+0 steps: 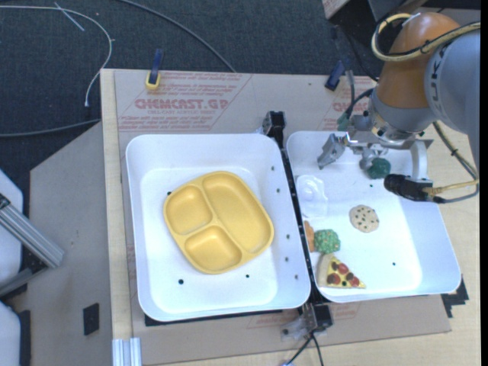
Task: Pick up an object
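Observation:
My gripper point(373, 155) hangs over the back of the right bin point(427, 242), open, with its fingers spread wide. A small teal object point(378, 167) lies on the bin floor between the fingers, and neither finger touches it. Further forward in the same bin lie a chocolate-chip cookie point(364, 219), a green broccoli piece point(327, 240), an orange carrot-like piece point(309, 235) and a pizza slice point(340, 273). A pale translucent item point(311, 189) sits near the bin's left wall.
The left bin point(145, 166) holds a yellow divided plate point(218, 221). A black clamp point(274, 121) sits at the back between the bins. The black connector point(408, 186) with a yellow cable hangs off the arm over the right bin.

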Controlling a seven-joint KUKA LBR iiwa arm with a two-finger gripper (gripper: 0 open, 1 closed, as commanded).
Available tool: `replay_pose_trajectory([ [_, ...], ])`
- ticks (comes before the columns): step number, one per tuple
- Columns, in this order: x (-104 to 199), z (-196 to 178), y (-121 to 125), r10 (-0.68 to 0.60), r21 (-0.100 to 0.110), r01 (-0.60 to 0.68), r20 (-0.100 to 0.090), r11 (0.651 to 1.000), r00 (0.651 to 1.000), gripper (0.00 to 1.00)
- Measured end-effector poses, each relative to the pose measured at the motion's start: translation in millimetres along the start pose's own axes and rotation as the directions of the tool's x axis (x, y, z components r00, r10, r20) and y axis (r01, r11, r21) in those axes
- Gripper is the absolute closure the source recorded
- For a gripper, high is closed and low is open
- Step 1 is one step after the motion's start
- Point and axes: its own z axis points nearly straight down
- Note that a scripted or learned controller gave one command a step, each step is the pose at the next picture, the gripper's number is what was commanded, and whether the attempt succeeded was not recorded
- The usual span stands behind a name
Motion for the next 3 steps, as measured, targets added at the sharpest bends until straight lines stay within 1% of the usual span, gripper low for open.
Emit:
replay_pose_trajectory([
  [1,-3,44,8,0.001,-0.005,-0.001,0.001,1.000,1.000,0.00],
  [2,-3,78,9,0.002,-0.007,-0.002,0.000,1.000,1.000,0.00],
  [3,-2,65,10,0.001,-0.011,-0.001,0.001,1.000,1.000,1.00],
])
